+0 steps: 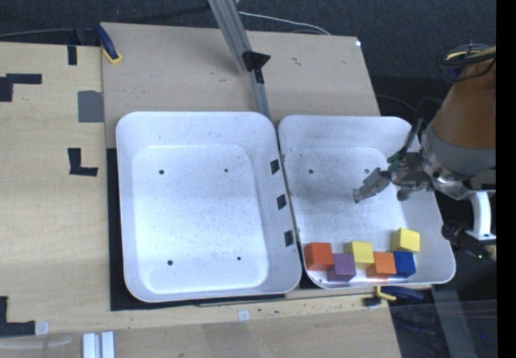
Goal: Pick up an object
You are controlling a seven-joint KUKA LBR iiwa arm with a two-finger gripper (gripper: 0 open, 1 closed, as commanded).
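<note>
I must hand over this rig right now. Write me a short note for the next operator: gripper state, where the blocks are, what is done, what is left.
Gripper: over the right bin, above its middle, nothing seen between its fingers; open or shut cannot be told.
Blocks: all lie along the near edge of the right bin. From left: orange block, purple block, yellow block, second orange block, blue block; another yellow block sits just behind the blue one.
Left bin: no blocks in it.
Done: no block lifted yet.
Left: lower onto one block, grip it and raise it.
</note>
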